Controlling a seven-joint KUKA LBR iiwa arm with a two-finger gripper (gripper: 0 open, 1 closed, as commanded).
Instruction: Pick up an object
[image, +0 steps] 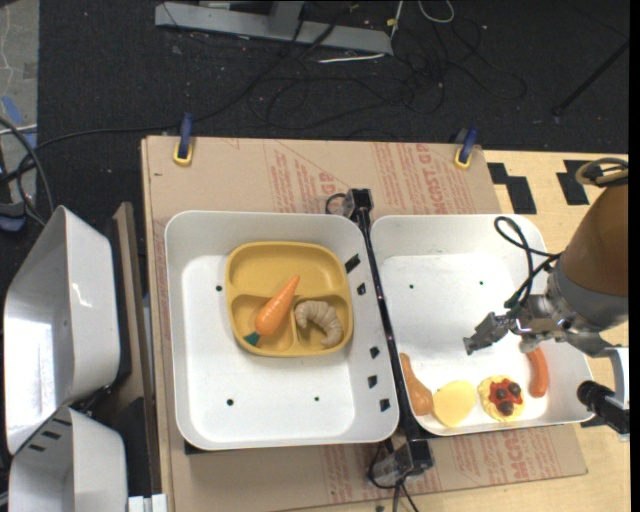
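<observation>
Four food pieces (455, 402) in right bin (440, 250); two on tray (243, 270).

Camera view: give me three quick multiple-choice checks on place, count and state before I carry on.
1. Where is the toy carrot?
A. on the yellow divided plate in the left bin
B. in the right bin
C. on the cardboard

2. How many items lie along the right bin's near edge?
A. one
B. four
C. seven

3. The gripper is:
A. hanging over the right bin's floor
B. resting on the plate
C. outside both bins

Answers: 1 A, it lies beside the shrimp. 2 B, four food toys. 3 A, bare white floor lies under it.
</observation>
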